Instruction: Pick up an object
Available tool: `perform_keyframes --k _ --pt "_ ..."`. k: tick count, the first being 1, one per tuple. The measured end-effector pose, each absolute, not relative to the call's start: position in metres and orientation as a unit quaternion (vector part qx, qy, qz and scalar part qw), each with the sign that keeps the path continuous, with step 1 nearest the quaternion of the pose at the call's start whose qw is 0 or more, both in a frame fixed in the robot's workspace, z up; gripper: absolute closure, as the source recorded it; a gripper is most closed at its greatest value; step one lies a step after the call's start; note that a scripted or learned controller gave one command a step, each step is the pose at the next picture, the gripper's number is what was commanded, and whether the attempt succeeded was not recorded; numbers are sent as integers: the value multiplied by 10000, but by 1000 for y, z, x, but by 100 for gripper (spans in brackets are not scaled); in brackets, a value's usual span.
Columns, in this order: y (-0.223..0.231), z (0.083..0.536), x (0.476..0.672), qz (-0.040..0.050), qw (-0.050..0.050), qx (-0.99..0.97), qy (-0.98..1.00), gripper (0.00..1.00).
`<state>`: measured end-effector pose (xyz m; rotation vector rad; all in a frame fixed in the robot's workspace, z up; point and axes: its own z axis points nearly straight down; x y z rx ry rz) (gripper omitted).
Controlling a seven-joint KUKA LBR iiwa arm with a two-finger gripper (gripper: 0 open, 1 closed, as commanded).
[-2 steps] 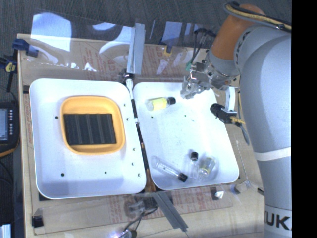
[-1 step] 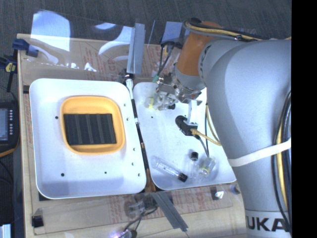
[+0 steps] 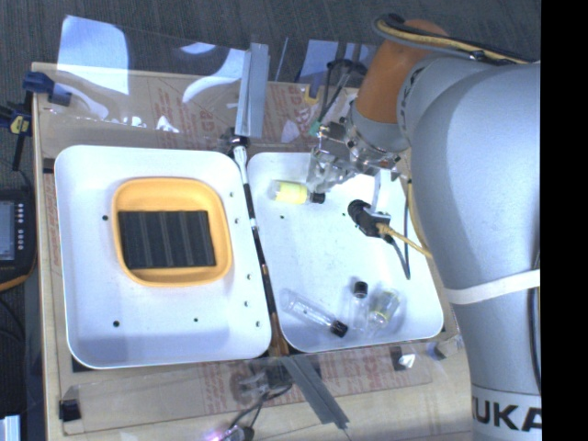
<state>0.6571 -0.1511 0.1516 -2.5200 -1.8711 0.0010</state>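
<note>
My gripper (image 3: pixel 320 184) hangs low over the far end of the right bin (image 3: pixel 303 255). A small yellow-green cylinder (image 3: pixel 288 191) lies on the bin floor just left of the gripper tip, touching it or nearly so. Near the front of the same bin lie a clear tube with a black cap (image 3: pixel 313 315), a small clear vial with a black top (image 3: pixel 359 293) and another clear bottle (image 3: pixel 382 309).
The left bin (image 3: pixel 83 292) holds a yellow-rimmed tray with a black ribbed insert (image 3: pixel 169 234). A ridge divides the two bins (image 3: pixel 255 246). The grey arm fills the right side, over the right bin's right edge.
</note>
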Motion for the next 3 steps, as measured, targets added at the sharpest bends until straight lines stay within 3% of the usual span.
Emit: perform_keyframes --k 1,2,3 --pt "-201 153 657 3 6 -8574 -5147 100" --pt "-156 91 656 27 33 -9083 -4184 100" --pt "-183 197 631 12 19 -9677 -2523 100"
